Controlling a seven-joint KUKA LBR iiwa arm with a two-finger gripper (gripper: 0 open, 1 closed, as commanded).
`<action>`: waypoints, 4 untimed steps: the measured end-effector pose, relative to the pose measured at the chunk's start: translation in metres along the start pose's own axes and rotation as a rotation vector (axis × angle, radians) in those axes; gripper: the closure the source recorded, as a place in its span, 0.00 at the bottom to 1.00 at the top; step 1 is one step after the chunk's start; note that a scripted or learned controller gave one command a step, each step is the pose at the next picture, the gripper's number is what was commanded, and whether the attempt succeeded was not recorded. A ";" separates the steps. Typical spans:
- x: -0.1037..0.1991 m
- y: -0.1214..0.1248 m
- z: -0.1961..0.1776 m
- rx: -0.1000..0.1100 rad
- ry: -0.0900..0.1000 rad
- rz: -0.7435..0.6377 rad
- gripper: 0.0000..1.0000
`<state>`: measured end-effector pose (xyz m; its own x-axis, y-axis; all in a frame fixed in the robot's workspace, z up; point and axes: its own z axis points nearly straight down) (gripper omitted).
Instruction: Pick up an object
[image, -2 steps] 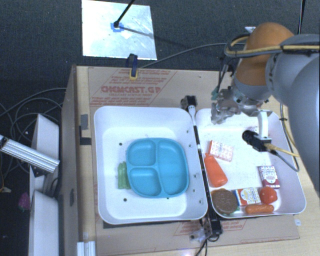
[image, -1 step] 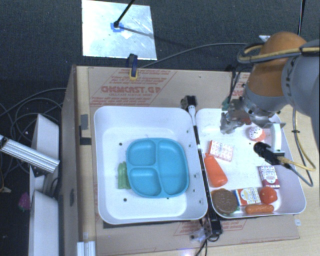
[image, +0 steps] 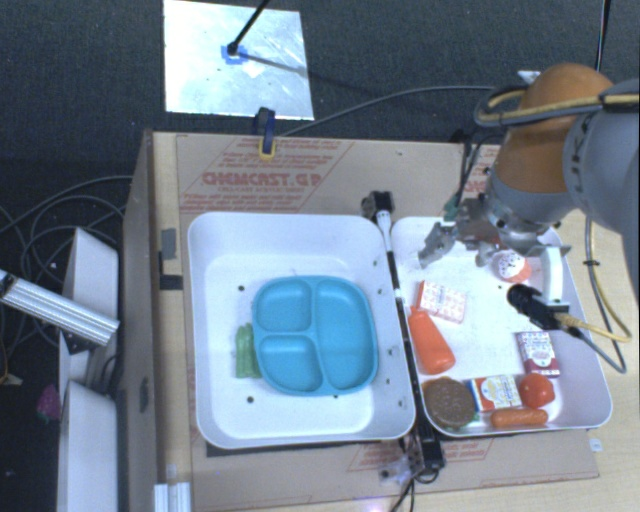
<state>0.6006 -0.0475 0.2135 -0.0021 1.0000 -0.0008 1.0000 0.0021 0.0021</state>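
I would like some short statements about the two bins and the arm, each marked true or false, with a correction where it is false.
1. The blue divided plate lies in the left bin. True.
2. The orange carrot lies on the blue plate. False: it lies in the right bin, near the divider.
3. The gripper is above the right bin's far left corner. True.
4. A green piece lies to the left of the plate. True.
5. The brown round patty is in the left bin. False: it is in the right bin's near corner.
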 end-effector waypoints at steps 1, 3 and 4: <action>-0.020 0.033 0.029 0.001 0.000 0.001 0.00; -0.050 0.068 0.110 0.000 -0.001 0.000 0.00; -0.044 0.068 0.112 0.000 -0.001 -0.001 0.00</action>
<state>0.6692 -0.0910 0.1016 -0.0035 1.0000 -0.0017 1.0000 0.0035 0.0026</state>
